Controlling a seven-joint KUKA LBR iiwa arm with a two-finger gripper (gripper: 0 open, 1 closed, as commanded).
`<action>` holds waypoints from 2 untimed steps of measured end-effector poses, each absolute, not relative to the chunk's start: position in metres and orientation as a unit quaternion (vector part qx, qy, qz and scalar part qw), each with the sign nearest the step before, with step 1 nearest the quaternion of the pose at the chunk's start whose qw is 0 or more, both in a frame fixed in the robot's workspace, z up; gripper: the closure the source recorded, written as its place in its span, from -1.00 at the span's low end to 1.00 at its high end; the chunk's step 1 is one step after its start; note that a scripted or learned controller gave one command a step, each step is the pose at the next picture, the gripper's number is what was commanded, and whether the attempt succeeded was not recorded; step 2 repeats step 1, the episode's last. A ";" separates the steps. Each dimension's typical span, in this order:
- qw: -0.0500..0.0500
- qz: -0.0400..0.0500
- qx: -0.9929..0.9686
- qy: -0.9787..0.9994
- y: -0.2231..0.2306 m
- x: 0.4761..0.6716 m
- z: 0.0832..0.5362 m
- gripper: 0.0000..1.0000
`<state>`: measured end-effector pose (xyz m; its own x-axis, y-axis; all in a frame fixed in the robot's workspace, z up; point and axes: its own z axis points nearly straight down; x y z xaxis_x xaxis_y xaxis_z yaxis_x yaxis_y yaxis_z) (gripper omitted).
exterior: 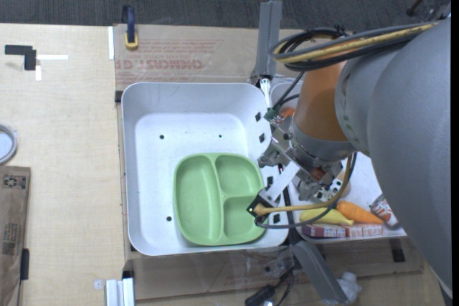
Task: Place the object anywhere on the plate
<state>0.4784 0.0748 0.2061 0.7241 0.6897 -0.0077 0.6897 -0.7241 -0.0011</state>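
A light green divided plate lies in the left white bin, toward its front right corner, with nothing on it. My gripper hangs low over the right bin, just past the wall between the bins, and the grey and orange wrist hides most of it. Right in front of the gripper lie a yellow banana, an orange carrot and a red and white packet. I see nothing held between the fingers.
The arm covers most of the right bin. A small orange thing peeks out at that bin's far left. A blue-handled clamp and cardboard sit behind the left bin. A tape roll lies at the far left of the bench.
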 end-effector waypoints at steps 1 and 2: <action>0.000 -0.002 0.960 0.278 0.170 0.478 0.090 -1.00; 0.000 -0.002 0.960 0.278 0.170 0.478 0.090 -1.00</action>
